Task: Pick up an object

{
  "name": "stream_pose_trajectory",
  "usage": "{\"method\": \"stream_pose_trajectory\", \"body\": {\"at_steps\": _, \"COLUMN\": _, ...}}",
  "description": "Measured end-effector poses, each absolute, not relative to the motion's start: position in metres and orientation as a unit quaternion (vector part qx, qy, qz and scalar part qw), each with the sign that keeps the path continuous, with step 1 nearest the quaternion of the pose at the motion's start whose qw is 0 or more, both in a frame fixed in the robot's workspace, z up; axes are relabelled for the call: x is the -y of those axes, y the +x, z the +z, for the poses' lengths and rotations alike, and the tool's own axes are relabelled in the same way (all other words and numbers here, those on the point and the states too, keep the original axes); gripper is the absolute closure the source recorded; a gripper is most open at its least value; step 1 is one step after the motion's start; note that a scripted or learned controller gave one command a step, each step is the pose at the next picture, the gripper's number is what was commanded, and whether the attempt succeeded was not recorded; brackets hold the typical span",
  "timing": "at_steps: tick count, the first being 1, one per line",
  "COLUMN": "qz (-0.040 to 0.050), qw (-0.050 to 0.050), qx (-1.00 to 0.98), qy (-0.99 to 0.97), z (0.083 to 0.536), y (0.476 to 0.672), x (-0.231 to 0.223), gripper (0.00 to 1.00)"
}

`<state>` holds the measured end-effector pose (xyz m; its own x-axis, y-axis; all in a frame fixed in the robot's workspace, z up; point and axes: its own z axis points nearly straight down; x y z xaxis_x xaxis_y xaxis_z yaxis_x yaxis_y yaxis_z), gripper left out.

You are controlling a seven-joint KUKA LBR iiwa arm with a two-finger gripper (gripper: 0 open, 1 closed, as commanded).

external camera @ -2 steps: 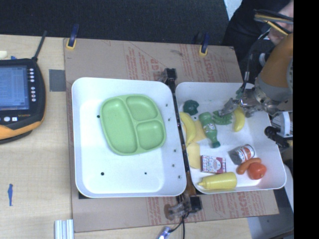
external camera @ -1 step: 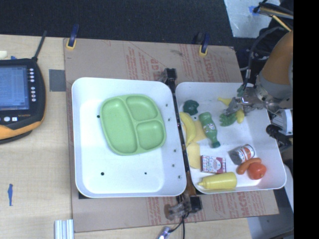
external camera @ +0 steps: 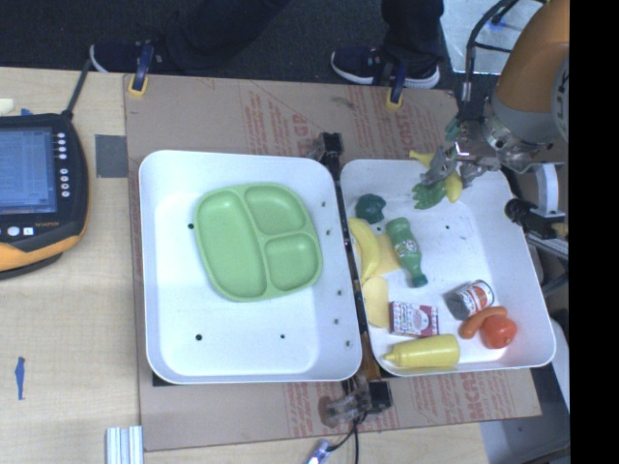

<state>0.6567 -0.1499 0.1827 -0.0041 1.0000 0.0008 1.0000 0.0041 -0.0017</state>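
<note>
My gripper (external camera: 447, 174) hangs over the far edge of the right bin (external camera: 513, 249), under the arm's grey wrist. A small green and yellow item (external camera: 429, 192) sits between its fingers, and the fingers close on it. Below it in the bin lie a dark green broccoli piece (external camera: 368, 207), a banana (external camera: 366, 245) and a green bottle (external camera: 406, 249). Nearer the front are a yellow slab (external camera: 375, 301), a red box (external camera: 413, 317), a small can (external camera: 469, 300), red-orange vegetables (external camera: 493, 329) and a yellow squeeze bottle (external camera: 424, 353).
The left bin (external camera: 174, 327) holds a green divided plate (external camera: 259, 240). An orange control pendant (external camera: 29, 187) lies on the bench at the far left. Cables and a black fitting (external camera: 527, 216) sit by the right bin's right side.
</note>
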Motion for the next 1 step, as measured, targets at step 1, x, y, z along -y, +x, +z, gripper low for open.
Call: {"method": "stream_pose_trajectory", "body": {"at_steps": 1, "qz": 0.0002, "qw": 0.001, "qx": 0.709, "qy": -0.705, "z": 0.2116, "y": 0.6566, "x": 0.0708, "gripper": 1.00}}
